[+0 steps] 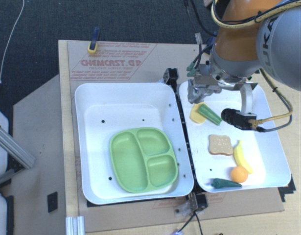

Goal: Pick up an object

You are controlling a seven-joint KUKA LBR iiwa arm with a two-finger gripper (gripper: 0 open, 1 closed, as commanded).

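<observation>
While the grey two-finger claw (198, 96) hangs over the right white bin (272, 131), its grip state cannot be told. Directly beneath it lie a green pepper-like piece (209, 114) and yellow disc (196, 115). Farther toward the camera: toast slice (220, 145), banana (242, 157), orange (239, 174).

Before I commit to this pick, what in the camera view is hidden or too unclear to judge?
- Gripper: finger gap unreadable under the wrist's bulk.
- Yellow piece: partly covered by the green piece; shape unclear.
- Right bin: far end hidden by the arm.
- Dark green item: too small to identify.
</observation>
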